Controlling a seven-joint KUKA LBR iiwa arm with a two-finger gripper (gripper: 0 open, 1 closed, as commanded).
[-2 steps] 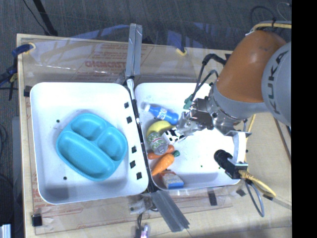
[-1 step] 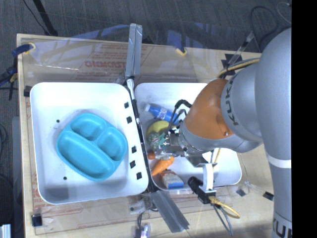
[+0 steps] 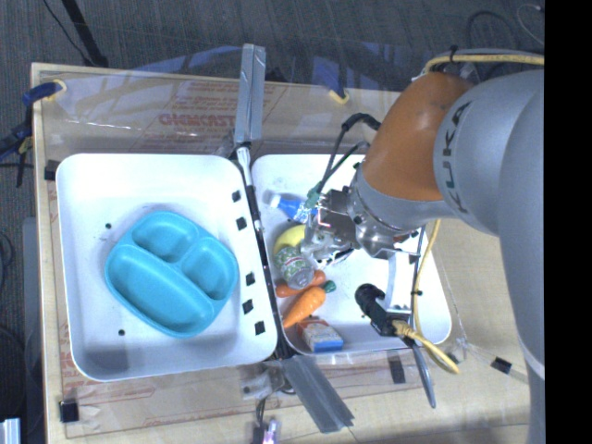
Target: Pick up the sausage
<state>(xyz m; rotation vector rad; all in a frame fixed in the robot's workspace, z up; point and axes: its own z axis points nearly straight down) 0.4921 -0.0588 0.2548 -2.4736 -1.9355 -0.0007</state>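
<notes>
The gripper (image 3: pixel 316 234) hung over the right bin (image 3: pixel 435 317), its grasp impossible to tell, a carrot (image 3: pixel 303 305) just below.

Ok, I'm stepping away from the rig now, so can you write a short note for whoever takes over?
Gripper: low in the right bin, over the pile of items at its left side; finger state unclear.
Sausage: not clearly identifiable; a reddish piece lies beside the carrot, possibly it.
Left bin: holds the blue divided tray.
Done: nothing visibly lifted.
Left: grasp and lift the sausage.
</notes>
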